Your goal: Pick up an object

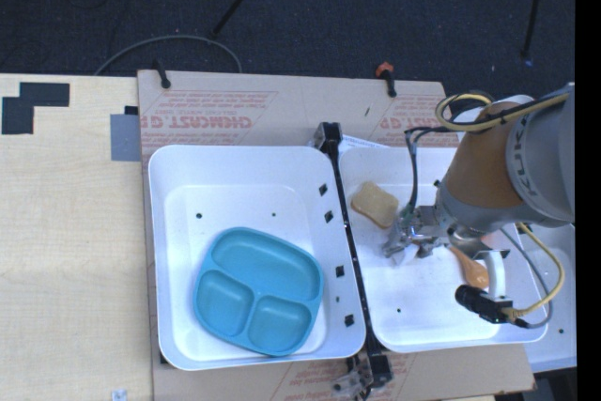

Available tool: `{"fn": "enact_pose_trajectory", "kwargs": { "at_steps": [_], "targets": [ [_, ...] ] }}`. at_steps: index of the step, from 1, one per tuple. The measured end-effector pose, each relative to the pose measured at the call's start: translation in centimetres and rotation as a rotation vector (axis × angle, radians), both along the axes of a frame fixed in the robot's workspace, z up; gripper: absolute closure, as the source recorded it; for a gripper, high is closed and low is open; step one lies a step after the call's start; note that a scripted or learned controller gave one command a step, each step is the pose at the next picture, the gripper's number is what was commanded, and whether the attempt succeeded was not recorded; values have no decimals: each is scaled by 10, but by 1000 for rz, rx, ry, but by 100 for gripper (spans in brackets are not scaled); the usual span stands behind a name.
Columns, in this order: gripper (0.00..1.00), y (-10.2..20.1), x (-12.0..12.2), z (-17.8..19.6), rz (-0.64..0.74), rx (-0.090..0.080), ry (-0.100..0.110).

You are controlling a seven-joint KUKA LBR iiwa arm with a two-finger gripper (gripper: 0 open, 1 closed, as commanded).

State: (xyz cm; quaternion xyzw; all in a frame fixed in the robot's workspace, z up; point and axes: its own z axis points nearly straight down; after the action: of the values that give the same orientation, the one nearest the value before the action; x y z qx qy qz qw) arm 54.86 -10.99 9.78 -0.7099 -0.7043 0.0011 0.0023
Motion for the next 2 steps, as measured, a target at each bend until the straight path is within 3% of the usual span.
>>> {"fn": "enact_pose_trajectory", "kwargs": {
  "at_steps": [2],
  "targets": [
    [100, 1, 9, 103, 9, -2, -6]
  ]
}}
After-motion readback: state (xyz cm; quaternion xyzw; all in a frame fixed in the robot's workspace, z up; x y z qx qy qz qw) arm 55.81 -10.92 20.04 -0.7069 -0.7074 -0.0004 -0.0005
